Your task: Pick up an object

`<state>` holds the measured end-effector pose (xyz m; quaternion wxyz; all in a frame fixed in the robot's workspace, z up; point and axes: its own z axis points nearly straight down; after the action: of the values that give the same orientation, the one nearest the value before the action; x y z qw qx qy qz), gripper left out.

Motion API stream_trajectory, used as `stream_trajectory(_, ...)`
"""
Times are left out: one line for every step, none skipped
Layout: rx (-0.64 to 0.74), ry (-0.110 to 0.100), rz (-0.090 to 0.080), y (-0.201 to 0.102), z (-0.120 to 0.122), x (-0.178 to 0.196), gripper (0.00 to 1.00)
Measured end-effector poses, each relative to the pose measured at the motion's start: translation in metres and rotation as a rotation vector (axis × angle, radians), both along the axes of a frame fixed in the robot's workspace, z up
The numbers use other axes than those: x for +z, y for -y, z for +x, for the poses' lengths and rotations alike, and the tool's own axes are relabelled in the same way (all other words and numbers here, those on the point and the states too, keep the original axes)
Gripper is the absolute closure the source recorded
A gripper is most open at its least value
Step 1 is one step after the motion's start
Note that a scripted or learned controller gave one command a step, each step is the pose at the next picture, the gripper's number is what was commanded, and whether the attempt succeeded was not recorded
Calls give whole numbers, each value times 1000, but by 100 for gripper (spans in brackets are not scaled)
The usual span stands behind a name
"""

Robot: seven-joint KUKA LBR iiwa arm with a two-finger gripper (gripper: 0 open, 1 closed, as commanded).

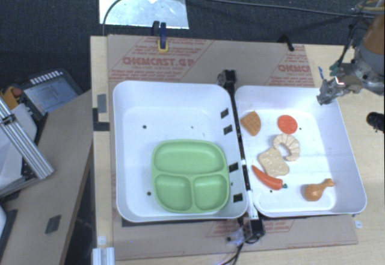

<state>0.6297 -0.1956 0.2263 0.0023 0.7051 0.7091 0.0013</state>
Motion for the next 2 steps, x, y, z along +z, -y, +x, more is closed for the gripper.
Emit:
stream_trajectory(3, -5, 3, -57, -12, -9, 100)
stream_trajectory(2, -5, 3, -103, -26, -15, 100)
